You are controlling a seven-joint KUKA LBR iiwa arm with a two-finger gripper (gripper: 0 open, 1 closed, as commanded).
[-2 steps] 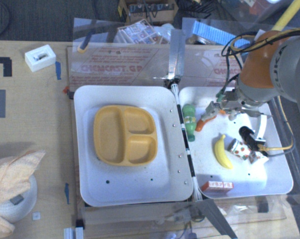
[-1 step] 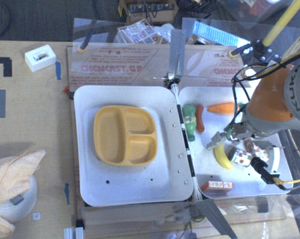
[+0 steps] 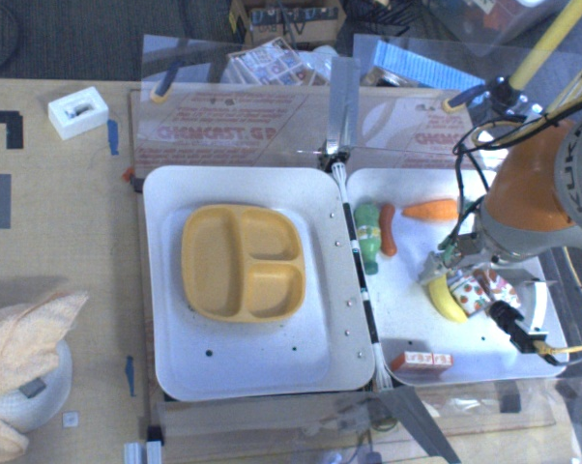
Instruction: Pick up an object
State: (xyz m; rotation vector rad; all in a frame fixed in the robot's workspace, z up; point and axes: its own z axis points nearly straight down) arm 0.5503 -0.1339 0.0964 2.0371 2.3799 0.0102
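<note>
At the far left of the frame a crumpled beige cloth [image 3: 25, 332] lies on the counter [image 3: 59, 211], draped over a pale round bowl-like thing [image 3: 30, 394], and toward the upper left a small white box [image 3: 78, 112] sits on the wood. Moving right, the left bin [image 3: 165, 356] holds a yellow divided plate [image 3: 243, 262], lying flat a little above the bin's middle with its compartments facing up. Past the divider between the two bins, the right bin [image 3: 407, 317] begins with a green object [image 3: 368, 238] lying lengthwise along its left wall, and a slim red-orange piece [image 3: 388, 230] just beside it on the right. An orange carrot [image 3: 431, 210] lies near the upper middle of this bin, apart from those two. At the bin's lower edge rests a small red and white box [image 3: 423, 361]. Further right, a yellow banana-like object [image 3: 447, 300] lies on the bin floor, touching a red and white patterned item [image 3: 480, 293] on its right. My gripper [image 3: 452, 259] hangs directly above the upper end of that yellow object, low over the bin, with my orange band [image 3: 528, 187] and grey arm filling the right of the frame. I cannot tell whether my gripper is apart or together, since my wrist and the clutter beneath hide that.
</note>
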